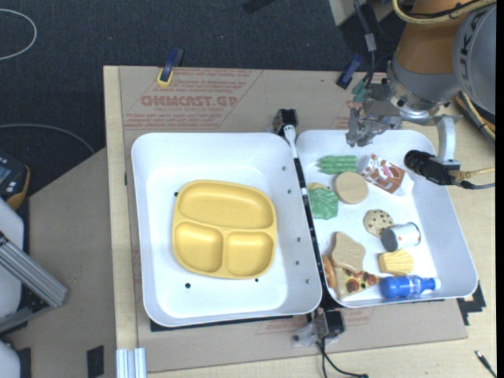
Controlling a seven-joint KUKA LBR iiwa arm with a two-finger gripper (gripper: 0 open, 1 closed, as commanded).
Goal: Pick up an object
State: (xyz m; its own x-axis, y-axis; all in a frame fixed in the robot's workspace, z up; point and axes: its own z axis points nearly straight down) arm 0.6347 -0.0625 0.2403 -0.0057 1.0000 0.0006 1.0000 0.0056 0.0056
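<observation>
- As the fixed overhead camera looks down at a slant, the grey arm with its orange band (429, 18) reaches in from the right, and its two-finger metal gripper (361, 138) hangs over the far left corner of the right-hand shallow white bin (461, 235).
- The fingers point down with nothing visible between them; whether they are spread or closed cannot be told from this angle.
- Left-hand shallow white bin (150, 211): a yellow plastic tray with three compartments (224, 228) lies near its middle.
- Right-hand bin, far part: a green pea-pod-shaped toy (337, 164) lies just below the gripper, a round tan disc (350, 187) sits beside it, and a red and white packet (384, 174) lies to the disc's right.
- Right-hand bin, left edge: a green leaf-shaped piece (323, 201) lies close to the disc.
- Right-hand bin, middle: a chocolate-chip cookie (377, 220) lies near a small white cup on its side (402, 234), with a ridged yellow chip (396, 261) just below the cup.
- Right-hand bin, near part: a tan bread-slice toy (347, 251) lies above a pizza-slice toy (354, 282), and a blue plastic bottle on its side (407, 287) lies along the near wall.
</observation>
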